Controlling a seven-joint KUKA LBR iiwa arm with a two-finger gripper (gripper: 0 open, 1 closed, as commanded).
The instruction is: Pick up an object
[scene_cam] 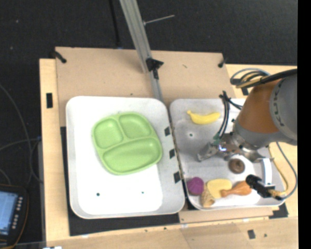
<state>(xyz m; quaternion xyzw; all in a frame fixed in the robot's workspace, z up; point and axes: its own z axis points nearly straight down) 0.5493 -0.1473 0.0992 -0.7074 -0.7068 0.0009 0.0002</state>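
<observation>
**Banana toy and its neighbours: light plastic, awkward curves**

The banana (203, 118), a small yellow toy, lies flat near the far wall of the right bin (180, 139), apart from everything else in it. It looks like hollow moulded plastic, so I judge it light, stiff and somewhat slippery; the best hold would be across its middle, where the curve is thickest and the sides are closest to parallel.

Along the near wall sit a purple ball (195, 185), a pale yellow piece (216, 188) and an orange drumstick-shaped toy (238, 190), close together, the yellow piece touching the drumstick. The ball would likely roll away from a glancing touch; the drumstick offers a narrow shank that should be easier to pinch.

The claw (211, 151) hangs low over the bin's middle, between the banana and the near cluster, over bare floor. Whether it is open or closed I cannot tell from this angle, and nothing is visibly held.

The left bin (78, 139) holds a green divided tray (127, 143), broad and shallow, a poor candidate for a pinch except at its rim. Both bins rest on the tabletop (119, 71).
</observation>
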